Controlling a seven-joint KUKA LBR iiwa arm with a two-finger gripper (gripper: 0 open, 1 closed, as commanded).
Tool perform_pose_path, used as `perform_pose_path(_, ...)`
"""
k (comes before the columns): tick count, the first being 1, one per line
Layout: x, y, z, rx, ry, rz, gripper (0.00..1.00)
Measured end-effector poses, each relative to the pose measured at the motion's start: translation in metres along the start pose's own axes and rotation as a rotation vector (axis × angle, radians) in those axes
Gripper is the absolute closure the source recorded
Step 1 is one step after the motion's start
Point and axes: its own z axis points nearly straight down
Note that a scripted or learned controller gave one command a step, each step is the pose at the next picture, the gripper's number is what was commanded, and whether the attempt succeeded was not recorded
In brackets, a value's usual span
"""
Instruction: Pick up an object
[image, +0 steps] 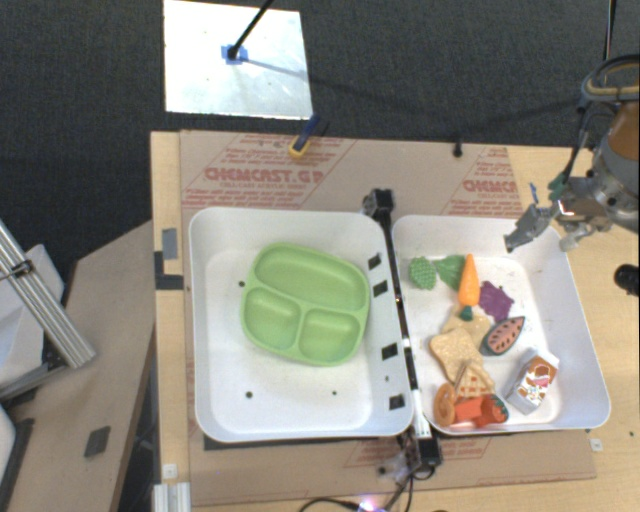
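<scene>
In the left shallow white bin (215, 400) a pale green plastic plate with three compartments (305, 303) is lying flat near the middle, with nothing on it. A dark strip with clips (393, 320) is running between the two bins where they meet.

The right shallow white bin (585, 330) is holding all the small toy pieces, clustered toward its left and near side. A knobbly green toy vegetable (424, 272) is lying at the top of the cluster, an orange carrot with a green top (467, 279) just beside it, then a purple jagged piece (495, 298). Below those, a tan slice of toy bread (456, 349) is touching a watermelon-like wedge with a dark rim (503, 336), and nearer the front a triangular sandwich piece (472, 380), some red and orange bits (470, 408) and a small white carton with a printed face (531, 382) are sitting together.

The gripper (545, 218) is hanging over the far right corner of that bin, its grey fingers (524, 230) looking slightly parted, and nothing is showing between them. So the pick is not yet made; every object is resting in the bin. The nearest pieces, the carrot and the purple piece, are lying to the left of the gripper and toward the front of the bench, near but apart from it. What is left, as I judge it, is to choose a piece, move over it, descend, close and lift.
</scene>
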Motion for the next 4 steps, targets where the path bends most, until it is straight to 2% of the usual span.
perform_pose_path(1, 0.0, 0.002, -0.006, -0.011, -0.002, -0.002, 0.0)
perform_pose_path(4, 0.006, 0.002, 0.158, -0.007, -0.001, 0.0, 0.0)
